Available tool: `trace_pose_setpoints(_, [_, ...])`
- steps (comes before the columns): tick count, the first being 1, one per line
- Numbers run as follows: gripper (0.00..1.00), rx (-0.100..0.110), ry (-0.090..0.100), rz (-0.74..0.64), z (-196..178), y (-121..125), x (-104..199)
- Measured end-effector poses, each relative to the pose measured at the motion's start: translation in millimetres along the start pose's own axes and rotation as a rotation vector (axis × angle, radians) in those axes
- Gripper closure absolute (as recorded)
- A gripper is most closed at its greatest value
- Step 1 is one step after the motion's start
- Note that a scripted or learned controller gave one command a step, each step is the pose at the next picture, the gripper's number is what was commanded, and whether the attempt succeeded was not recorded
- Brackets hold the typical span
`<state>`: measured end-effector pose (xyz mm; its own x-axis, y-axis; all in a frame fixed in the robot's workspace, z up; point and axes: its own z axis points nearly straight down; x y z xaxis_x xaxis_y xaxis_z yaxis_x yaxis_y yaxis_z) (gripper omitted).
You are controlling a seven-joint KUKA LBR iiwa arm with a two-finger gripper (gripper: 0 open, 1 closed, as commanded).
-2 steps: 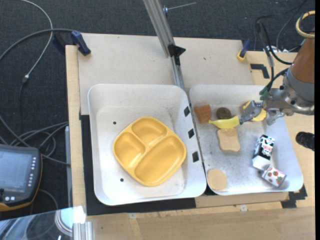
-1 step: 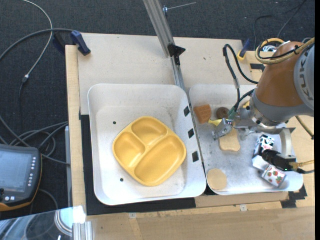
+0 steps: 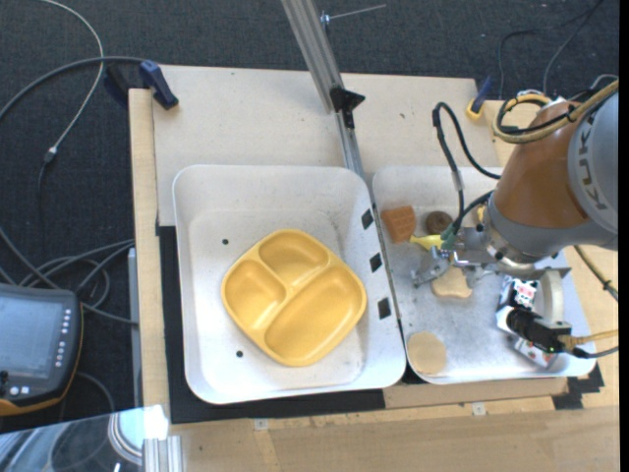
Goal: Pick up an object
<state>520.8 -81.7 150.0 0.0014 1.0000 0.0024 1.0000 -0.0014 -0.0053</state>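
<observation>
On the table (image 3: 246, 116), right bin (image 3: 462, 357), centre-right of frame: a small tan chunk (image 3: 452, 287) just under the hand (image 3: 444, 264), looks light and stiff, best pinched across its narrow sides, can't tell if the hand's open or closed.

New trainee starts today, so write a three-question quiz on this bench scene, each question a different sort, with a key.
1. True or false: the yellow plate lies in the right bin.
2. What lies closest to the hand? A) tan piece B) round disc C) yellow plate
3. Fill in: the orange block sits beside the ___ between the bins.

Key: 1 false, it is in the left bin. 2 A. 3 divider.
</observation>
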Motion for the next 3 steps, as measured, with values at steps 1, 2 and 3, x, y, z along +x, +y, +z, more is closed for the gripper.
trace_pose_setpoints(1, [0.00,-0.004,-0.001,0.002,-35,-33,-28])
trace_pose_setpoints(2, [0.00,-0.015,-0.005,0.000,-108,-44,-45])
trace_pose_setpoints(3, [0.00,-0.012,-0.004,-0.005,-144,-6,-36])
